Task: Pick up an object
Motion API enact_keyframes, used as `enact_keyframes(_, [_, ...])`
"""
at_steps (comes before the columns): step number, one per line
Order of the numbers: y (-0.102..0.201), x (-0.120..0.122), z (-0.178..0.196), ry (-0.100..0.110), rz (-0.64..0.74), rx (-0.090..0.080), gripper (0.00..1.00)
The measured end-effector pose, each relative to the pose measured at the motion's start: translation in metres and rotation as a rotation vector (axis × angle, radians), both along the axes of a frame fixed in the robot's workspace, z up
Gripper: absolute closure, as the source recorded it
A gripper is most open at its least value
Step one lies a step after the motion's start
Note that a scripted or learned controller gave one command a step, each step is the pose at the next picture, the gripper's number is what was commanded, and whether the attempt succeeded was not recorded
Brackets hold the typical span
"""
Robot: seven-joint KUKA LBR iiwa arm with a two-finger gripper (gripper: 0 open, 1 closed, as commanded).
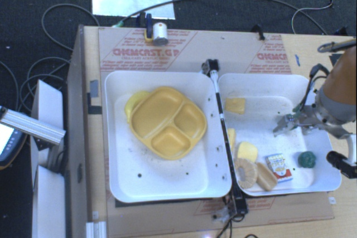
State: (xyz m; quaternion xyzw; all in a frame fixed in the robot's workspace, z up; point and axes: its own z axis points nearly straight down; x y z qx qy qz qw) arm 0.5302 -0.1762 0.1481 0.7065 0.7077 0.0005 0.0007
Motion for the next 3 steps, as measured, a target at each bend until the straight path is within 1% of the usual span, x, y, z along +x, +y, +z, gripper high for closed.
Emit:
enact_keyframes(1, [0.051, 0.025, -0.064, 0.000, 0.001, 0.000, 0.00])
enact_keyframes(2, [0.039, 0.083, -0.063, -0.002, 0.002, -0.001, 0.00])
enact_keyframes(3, [0.004, 0.131, -0.001, -0.004, 0.002, -0.002, 0.00])
